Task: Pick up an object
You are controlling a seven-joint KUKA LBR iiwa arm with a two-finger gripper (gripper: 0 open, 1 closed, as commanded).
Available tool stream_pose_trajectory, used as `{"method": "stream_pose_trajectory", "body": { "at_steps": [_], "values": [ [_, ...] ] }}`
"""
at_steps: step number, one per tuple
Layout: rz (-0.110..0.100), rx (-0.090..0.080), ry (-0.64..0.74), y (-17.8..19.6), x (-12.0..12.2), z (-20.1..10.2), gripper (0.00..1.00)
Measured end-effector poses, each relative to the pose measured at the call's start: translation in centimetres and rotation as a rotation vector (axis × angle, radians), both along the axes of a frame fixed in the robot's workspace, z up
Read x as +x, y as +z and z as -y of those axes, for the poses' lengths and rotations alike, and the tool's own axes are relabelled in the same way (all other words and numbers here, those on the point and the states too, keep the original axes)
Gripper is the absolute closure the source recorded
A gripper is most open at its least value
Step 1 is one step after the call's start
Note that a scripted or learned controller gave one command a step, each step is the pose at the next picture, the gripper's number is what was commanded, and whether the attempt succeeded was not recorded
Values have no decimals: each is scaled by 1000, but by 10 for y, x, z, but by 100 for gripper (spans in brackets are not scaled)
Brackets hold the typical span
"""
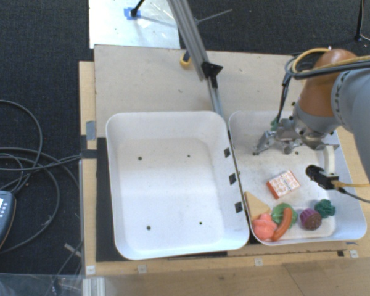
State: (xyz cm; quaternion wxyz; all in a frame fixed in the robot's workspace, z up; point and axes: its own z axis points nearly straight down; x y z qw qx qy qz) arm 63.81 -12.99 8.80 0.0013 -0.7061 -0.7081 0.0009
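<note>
The arm comes in over the right bin (243, 128), and its gripper (262, 145) hangs low near that bin's far end, above bare white floor. I cannot tell from here how its fingers stand, and I see nothing held in them. The pickable things crowd the same bin's near end, likely slid there together: an orange checked block (283, 184), a tan wedge (254, 203), a pink-red piece (264, 226), an orange carrot-like stick (283, 222), a purple ball (310, 219) and a dark green piece (325, 208). All lie well apart from the gripper. I can read no writing anywhere.
</note>
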Motion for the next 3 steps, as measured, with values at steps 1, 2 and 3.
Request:
{"method": "stream_pose_trajectory", "body": {
  "at_steps": [1, 2, 3],
  "values": [
    [8, -1, 0, 15, 2, 1, 100],
    [11, -2, -1, 79, 0, 2, 100],
    [12, -3, -2, 140, -5, 8, 100]
  ]
}}
